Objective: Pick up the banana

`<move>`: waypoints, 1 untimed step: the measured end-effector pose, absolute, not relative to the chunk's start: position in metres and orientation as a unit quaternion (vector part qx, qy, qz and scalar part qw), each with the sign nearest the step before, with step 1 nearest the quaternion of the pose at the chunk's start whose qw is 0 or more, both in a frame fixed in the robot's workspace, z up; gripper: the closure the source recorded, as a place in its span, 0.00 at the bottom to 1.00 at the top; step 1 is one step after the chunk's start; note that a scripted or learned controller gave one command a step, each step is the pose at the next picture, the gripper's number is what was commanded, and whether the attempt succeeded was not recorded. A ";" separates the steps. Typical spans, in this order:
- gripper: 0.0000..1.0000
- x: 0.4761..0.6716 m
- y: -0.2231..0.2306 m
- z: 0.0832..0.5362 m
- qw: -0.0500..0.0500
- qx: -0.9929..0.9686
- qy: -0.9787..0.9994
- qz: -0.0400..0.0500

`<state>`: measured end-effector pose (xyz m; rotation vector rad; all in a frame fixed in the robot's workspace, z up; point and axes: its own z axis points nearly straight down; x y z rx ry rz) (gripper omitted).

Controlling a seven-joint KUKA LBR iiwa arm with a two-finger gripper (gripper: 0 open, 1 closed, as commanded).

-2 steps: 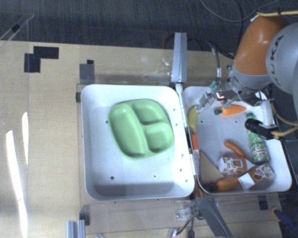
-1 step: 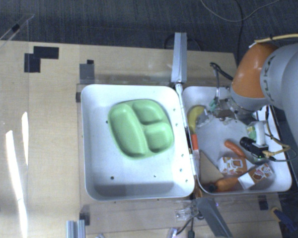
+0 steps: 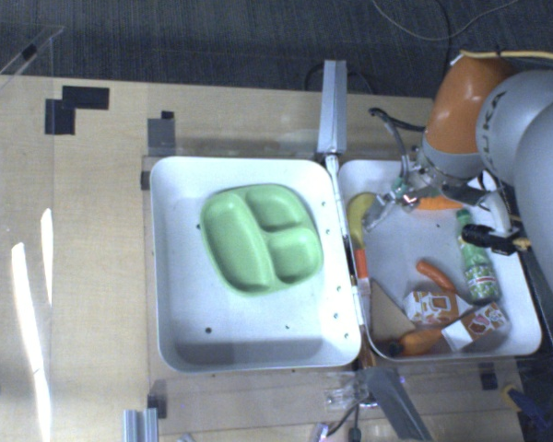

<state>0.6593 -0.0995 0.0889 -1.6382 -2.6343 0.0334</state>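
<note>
The camera view looks down on a pale wooden surface [image 3: 83, 274] carrying 2 shallow white bins side by side. The left bin [image 3: 180, 334] holds 1 green divided plate [image 3: 261, 237] with 3 compartments, lying a little toward the bin's far side. A grey metal post [image 3: 331, 109] stands at the far end of the seam between the bins.

In the right bin [image 3: 525, 334] the banana [image 3: 357, 214] lies at the far left corner, close to the bin's left wall; just a yellowish patch of it shows, with the tool partly in front of it. The grey arm [image 3: 525, 127] with its orange band [image 3: 461, 104] comes in from the right, and the tool [image 3: 394, 199] hangs over the bin's far left part, just beside the banana's right edge. Whether the tool is open or closed cannot be told from this angle, and no object can be seen gripped in it.

Further right in that bin, a green bottle [image 3: 477, 263] lies along the right side. An orange carrot-like piece [image 3: 436, 275] sits near the middle, and 2 small printed packets [image 3: 430, 307] [image 3: 484, 320] lie toward the near side. Another orange piece [image 3: 422, 341] rests against the near wall. A thin orange-red item [image 3: 361, 265] lies along the left wall.
</note>
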 end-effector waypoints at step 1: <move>1.00 0.664 -0.102 0.102 0.005 -0.526 -0.850 0.009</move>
